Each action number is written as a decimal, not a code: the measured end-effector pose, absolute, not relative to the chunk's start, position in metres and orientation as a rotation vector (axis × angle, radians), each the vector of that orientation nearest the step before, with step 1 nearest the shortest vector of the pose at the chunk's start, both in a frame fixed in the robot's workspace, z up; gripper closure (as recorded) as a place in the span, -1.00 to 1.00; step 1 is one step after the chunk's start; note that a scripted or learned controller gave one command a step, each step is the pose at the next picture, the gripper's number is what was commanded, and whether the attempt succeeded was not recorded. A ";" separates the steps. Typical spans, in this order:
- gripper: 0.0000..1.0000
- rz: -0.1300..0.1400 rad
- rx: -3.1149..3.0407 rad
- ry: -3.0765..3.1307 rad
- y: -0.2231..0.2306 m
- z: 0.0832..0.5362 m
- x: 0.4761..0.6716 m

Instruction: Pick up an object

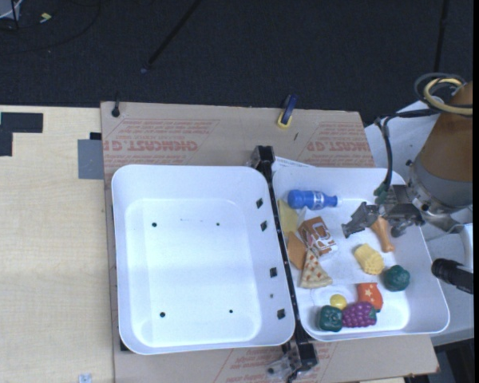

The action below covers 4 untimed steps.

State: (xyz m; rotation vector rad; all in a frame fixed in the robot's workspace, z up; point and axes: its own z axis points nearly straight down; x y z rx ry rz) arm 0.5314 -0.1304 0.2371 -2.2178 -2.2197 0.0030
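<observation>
**A:** As the grey arm with its orange band reaches in from the right, where does the pincer (377,220) stand?

**B:** Low over the right bin (431,313), at its far right part. Its dark fingers are spread apart, and an orange carrot-shaped toy (382,235) lies just at their tips. The carrot is not clamped between them; whether a finger touches it cannot be told.

**A:** What else lies in that bin?

**B:** Taking the carrot as the mark: a blue bottle (311,199) lies on its side to the upper left, well apart. A brown-and-white carton (318,237) sits to the left, with a pizza slice (314,274) below the carton. A yellow corn cob (369,258) lies just below the carrot, and a dark green round piece (396,278) is below and slightly right of it.

**A:** And along the near edge?

**B:** Further down from the carrot, a small red and orange piece (369,294), a purple bunch of grapes (358,315), a small yellow piece (337,301) and a green lump (330,318), close together.

**A:** The other bin?

**B:** The left bin (132,254) sits far left of the carrot, side by side with the right one, both on a cardboard sheet (176,138) on the table (40,254).
</observation>
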 end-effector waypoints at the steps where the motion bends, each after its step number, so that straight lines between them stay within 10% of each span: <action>1: -1.00 0.010 -2.208 -2.216 -0.079 0.144 0.522; 2: -1.00 0.003 -2.221 -2.220 -0.086 0.085 0.495; 3: 1.00 0.001 -2.227 -2.212 -0.087 0.098 0.496; 4: 1.00 -0.015 -2.214 -2.237 -0.006 0.193 0.572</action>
